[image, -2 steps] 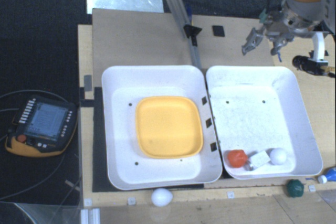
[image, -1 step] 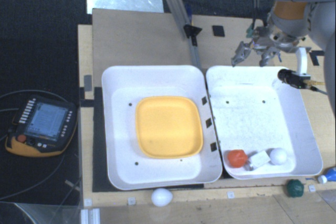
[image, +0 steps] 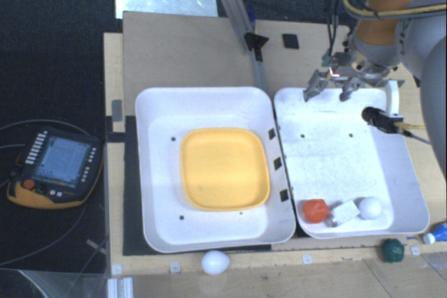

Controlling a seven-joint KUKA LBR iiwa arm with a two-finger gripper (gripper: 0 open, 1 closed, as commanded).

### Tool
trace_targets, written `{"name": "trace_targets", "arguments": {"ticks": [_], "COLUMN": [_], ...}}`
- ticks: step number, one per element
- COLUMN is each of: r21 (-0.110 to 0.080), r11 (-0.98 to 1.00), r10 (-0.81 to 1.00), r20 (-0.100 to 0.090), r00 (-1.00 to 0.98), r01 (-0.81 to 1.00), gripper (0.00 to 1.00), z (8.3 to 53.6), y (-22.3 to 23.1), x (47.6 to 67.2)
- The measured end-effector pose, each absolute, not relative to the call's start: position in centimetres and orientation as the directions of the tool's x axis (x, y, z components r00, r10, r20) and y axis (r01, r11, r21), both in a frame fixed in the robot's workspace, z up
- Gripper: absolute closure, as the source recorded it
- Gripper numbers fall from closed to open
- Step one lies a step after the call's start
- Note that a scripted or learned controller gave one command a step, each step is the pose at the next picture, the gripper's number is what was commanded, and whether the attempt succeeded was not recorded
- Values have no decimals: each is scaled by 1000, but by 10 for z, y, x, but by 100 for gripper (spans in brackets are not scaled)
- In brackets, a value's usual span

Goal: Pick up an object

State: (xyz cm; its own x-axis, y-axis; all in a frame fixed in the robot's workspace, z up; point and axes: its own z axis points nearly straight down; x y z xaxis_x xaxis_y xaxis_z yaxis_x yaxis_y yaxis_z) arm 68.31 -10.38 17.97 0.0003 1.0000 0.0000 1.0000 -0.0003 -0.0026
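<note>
The gripper [image: 330,90] hangs open and empty over the upper edge of the right bin [image: 398,171], well apart from the red object [image: 313,211] and white ball [image: 369,207] huddled at its lower wall, awaiting a descent

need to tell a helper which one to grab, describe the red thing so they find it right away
Start at the right-hand white bin, beside the one holding the yellow plate. Along its near edge lie three small things in a row. The red ball is the leftmost, next to a white block and a white ball, and the only coloured one.
</note>
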Motion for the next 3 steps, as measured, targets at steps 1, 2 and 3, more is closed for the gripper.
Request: {"name": "trace_targets", "arguments": {"ticks": [1, 2, 3], "r21": [-3, 3, 7], "r11": [0, 0, 0], "r10": [1000, 1000, 1000], "r20": [0, -1, -1], "r00": [0, 0, 0], "r01": [1000, 1000, 1000], "gripper": [0, 100, 100], "z": [124, 138, 201], "y": [-112, -112, -116], "x": [684, 685, 689]}}
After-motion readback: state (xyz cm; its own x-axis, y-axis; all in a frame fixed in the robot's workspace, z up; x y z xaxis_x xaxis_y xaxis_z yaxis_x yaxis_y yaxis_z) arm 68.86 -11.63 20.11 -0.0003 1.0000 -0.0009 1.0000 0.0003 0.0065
